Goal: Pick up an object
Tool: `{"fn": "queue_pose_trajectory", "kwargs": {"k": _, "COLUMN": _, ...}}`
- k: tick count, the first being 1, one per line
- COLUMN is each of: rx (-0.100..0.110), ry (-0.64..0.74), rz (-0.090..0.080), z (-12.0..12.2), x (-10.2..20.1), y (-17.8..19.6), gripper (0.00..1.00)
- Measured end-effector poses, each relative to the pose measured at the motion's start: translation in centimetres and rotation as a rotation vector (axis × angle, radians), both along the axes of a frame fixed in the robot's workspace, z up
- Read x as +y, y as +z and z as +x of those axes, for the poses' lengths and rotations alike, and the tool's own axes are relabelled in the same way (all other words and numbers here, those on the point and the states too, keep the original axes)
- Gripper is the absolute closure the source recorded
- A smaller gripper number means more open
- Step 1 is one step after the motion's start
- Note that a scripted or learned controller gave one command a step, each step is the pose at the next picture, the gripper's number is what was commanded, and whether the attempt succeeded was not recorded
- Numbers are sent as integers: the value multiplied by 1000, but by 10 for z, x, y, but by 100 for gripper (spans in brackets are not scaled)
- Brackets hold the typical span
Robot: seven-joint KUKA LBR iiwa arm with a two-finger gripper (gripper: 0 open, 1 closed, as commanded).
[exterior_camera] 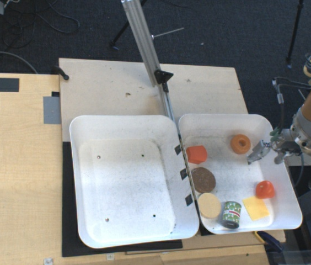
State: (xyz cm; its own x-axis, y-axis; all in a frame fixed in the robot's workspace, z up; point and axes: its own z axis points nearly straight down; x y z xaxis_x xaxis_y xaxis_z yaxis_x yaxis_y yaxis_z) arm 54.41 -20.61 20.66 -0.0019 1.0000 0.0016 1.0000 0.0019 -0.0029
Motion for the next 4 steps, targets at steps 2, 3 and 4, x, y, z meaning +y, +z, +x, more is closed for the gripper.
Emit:
{"fn": "queue_pose_trajectory", "kwargs": {"k": 2, "rx": 6, "ry": -1, "rz": 2, "z": 1, "x": 7, "y": -63, "gripper": 0}}
{"fn": "queue_pose_trajectory", "kwargs": {"k": 3, "rx": -1, "ry": -3, "rz": -1, "z": 1, "x": 8, "y": -115, "gripper": 0}}
{"fn": "queue_pose_trajectory", "kwargs": {"k": 4, "rx": 1, "ry": -8, "rz": 0, "z": 0, "x": 6, "y": -104, "gripper": 100}}
